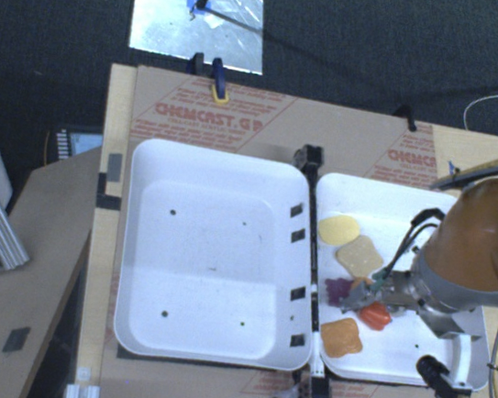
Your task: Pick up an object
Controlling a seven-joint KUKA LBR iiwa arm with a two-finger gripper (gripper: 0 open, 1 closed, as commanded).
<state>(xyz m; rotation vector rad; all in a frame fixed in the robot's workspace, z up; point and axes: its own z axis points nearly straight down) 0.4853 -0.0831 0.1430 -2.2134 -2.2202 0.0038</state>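
**Gripper low over the red piece in the right bin**

Reach is made from the right, and the grey two-finger gripper is seen low in the right shallow white bin, close to the divider between the two bins. Whether the tool is released or clenched cannot be told, since its tip is blurred and partly hidden by the wrist.

A small red, rounded object lies just beside the tip, on its near side and slightly to the right, apparently touching it. A purple soft-looking piece is found just to the left of the red one, toward the divider. A beige squarish slab sits beyond the red one, with a pale yellow oval disc beyond that; an orange flat piece lies nearer the front rim.

The red object's long axis is judged to run roughly left to right. No object is shown clearly lifted, so the pick is judged not yet completed.
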